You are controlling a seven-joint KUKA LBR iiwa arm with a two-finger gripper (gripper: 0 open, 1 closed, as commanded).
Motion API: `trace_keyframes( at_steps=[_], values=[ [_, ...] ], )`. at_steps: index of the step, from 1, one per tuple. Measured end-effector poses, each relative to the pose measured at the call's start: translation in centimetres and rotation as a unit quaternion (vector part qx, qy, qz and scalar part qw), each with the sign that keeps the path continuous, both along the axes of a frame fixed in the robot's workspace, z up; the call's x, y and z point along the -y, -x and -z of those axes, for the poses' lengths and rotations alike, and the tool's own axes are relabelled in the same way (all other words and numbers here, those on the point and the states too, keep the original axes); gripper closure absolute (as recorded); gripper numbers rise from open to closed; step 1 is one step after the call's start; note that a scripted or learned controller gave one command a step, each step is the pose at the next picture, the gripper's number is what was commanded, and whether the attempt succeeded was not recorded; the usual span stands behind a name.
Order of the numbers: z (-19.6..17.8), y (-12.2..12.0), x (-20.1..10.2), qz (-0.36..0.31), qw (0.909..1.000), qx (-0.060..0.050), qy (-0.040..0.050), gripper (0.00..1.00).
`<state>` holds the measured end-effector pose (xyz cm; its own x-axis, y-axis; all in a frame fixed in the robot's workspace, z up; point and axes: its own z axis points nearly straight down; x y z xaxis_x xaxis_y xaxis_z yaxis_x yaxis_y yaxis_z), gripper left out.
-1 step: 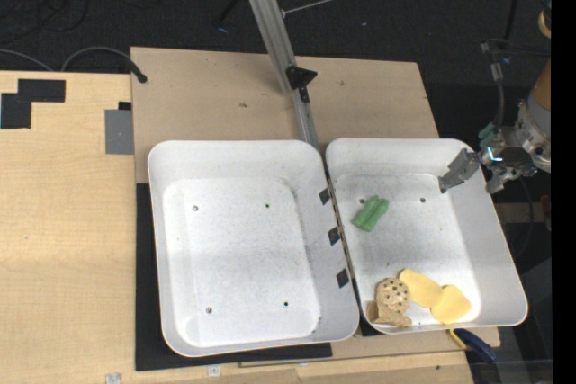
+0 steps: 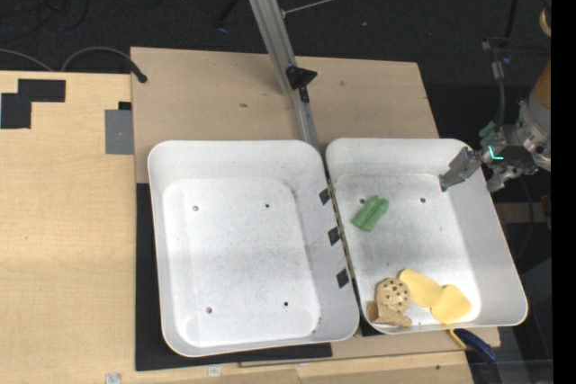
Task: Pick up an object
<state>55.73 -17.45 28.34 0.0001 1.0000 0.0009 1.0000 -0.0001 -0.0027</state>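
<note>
- Yellow soft pieces and a tan holed block are lying at the right bin's near edge, untouched.
- Green block is resting mid-bin, beside the divider.
- Farther back, the gripper is hovering over the bin's far right corner, carrying nothing; whether its jaws are parted I cannot tell.
- Picking is not yet begun.

Bright even overhead light on the white bins, dim black surroundings, soft shadows, slightly grainy focus
</note>
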Motion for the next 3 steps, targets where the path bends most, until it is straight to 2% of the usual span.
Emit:
trace_keyframes(
  at_steps=[1,2,3],
  values=[
    [6.4,-0.3,-0.2,0.0,1.0,-0.003,-0.0009,0.0],
    [12.0,0.8,-0.2,0.0,1.0,-0.003,-0.0009,0.0],
    [17.2,0.0,-0.7,0.0,1.0,-0.002,-0.0009,0.0]
  ],
)
